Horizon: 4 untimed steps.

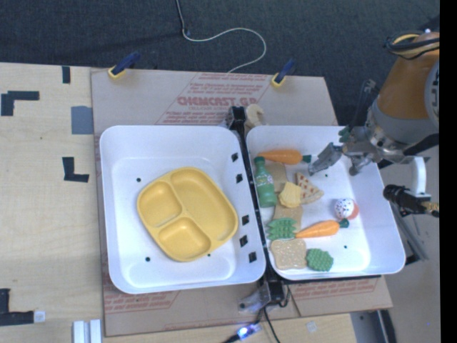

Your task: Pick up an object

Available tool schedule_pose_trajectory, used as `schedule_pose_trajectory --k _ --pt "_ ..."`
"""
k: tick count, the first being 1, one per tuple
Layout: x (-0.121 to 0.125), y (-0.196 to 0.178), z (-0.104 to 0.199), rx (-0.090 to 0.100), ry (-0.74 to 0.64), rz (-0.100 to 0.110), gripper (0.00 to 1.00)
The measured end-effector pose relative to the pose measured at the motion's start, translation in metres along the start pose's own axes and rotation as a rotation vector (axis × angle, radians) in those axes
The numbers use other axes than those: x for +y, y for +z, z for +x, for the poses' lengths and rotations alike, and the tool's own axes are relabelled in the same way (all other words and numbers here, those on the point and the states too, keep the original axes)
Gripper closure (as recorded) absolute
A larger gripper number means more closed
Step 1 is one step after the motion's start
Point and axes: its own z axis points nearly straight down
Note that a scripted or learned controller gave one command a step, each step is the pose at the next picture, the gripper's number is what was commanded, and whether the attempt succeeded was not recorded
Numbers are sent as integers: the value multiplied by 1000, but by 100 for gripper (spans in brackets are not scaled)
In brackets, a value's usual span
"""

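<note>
The right bin (378, 224) holds several toy foods: an orange carrot (280, 156) at the back, a green bottle (264, 182), a yellow cheese wedge (290, 194), a spotted cracker slice (309, 187), a white speckled ball (344, 208), a second carrot (318, 229), a green leafy piece (281, 228), a bread slice (288, 253) and a green bumpy piece (320, 260). My gripper (337, 163) hangs over the bin's back right part, right of the first carrot and above the cracker slice. Its fingers are spread open with nothing between them.
The left bin (114, 191) holds a yellow divided plate (187, 213). A black divider with clips (246, 191) runs between the bins. The arm's orange band (407, 84) and a black bracket (407, 199) stand beside the right bin's right rim.
</note>
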Motion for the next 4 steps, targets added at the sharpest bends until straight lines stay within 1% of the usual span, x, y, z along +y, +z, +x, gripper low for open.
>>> schedule_pose_trajectory --k 1,2,3,4 --pt "-7 53 -7 0 1 1 0" --pt "-3 99 -8 0 1 -1 0" --pt "-3 125 -8 -1 0 -3 0" --pt "-3 114 -8 -2 0 -5 100"
